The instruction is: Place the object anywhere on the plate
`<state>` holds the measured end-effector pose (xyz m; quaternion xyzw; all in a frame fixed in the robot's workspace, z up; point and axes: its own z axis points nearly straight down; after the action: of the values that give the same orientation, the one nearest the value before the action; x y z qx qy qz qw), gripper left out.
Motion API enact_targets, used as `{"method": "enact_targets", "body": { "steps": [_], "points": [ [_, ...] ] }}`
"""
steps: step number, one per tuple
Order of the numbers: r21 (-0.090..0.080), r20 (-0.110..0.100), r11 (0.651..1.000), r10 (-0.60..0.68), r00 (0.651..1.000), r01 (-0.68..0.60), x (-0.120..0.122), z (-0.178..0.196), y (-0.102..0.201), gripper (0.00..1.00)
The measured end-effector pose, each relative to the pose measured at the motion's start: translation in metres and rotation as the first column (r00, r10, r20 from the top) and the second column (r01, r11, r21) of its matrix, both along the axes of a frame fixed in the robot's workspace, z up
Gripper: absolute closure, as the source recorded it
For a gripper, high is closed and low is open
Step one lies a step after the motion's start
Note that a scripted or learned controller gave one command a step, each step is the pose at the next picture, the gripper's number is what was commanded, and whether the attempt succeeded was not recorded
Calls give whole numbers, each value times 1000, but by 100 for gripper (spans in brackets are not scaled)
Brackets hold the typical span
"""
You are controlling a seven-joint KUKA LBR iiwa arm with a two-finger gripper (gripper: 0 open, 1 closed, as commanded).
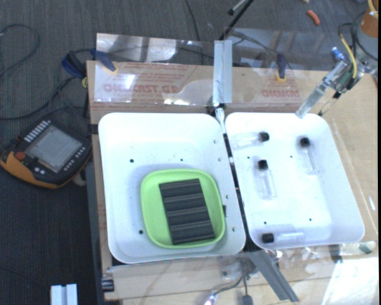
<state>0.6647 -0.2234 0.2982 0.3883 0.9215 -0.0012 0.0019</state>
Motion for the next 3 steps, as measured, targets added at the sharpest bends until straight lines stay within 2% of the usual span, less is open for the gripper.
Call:
{"method": "enact_targets", "body": {
  "steps": [1,2,3],
  "points": [
    [0,1,996,93,996,-93,-2,6,16,0],
    [-1,2,979,205,979,-205,-1,13,20,0],
    [-1,1,967,254,967,-254,-3,25,6,0]
  ]
}}
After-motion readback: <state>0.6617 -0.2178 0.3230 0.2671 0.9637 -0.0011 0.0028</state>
